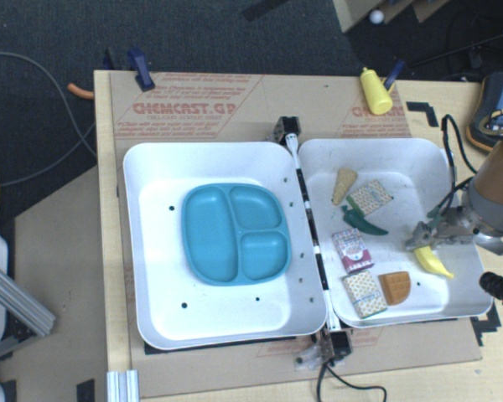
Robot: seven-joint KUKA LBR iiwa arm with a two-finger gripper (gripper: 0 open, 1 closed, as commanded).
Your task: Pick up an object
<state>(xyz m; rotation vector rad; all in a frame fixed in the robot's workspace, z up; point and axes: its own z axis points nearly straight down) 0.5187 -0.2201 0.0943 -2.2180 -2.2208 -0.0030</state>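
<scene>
The grey two-finger claw (425, 238) hovered low in the right shallow white bin (402, 151), apparently approaching a grasp. A small yellow plastic banana (434, 262) lay just below it, so the next move likely called for descending onto it.
</scene>
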